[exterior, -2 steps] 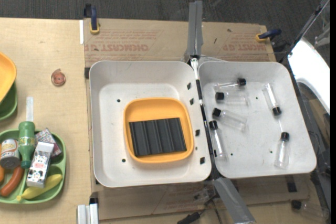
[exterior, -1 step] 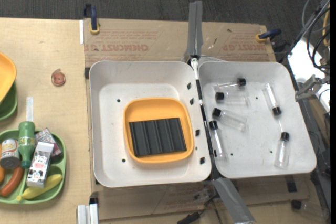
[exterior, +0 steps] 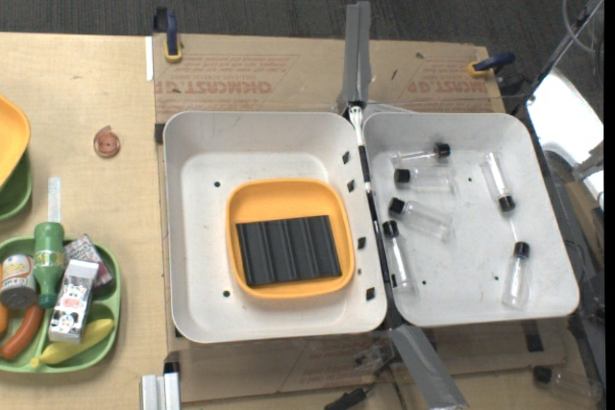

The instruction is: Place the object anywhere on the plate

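An orange square plate lies in the middle of the left white bin. A dark grey ribbed slab rests flat on the plate and covers most of its inside. Several clear vials with black caps lie scattered in the right white bin: one near the back, one at the centre left, one along the left wall, one at the right and one at the front right.
On the wooden bench to the left stands a green tray of toy food, with a yellow bowl at the view's left edge and a small pink ring beside it. Clamps hold the cardboard behind the bins.
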